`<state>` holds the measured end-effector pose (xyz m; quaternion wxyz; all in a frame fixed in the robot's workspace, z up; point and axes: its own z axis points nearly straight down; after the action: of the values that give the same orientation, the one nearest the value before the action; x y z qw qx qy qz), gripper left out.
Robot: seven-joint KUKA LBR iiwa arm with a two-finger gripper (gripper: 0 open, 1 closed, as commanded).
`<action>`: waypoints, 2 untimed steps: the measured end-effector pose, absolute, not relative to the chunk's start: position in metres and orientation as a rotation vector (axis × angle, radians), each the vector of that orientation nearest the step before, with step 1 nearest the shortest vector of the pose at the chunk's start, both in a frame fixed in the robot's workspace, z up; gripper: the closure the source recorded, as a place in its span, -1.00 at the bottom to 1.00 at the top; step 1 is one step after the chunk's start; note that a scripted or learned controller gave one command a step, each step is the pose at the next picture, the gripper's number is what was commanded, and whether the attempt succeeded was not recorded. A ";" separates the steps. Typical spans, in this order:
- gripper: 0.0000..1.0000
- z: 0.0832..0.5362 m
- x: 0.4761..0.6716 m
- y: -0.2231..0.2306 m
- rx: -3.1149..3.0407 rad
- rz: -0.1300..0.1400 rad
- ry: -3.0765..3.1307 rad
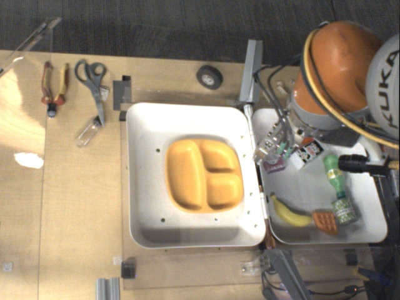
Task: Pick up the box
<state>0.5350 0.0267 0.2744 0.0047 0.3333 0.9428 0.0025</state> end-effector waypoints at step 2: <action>1.00 0.312 0.583 0.008 1.896 0.006 2.498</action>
<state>0.5834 0.0080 0.3118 0.0028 0.6046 0.7965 0.0020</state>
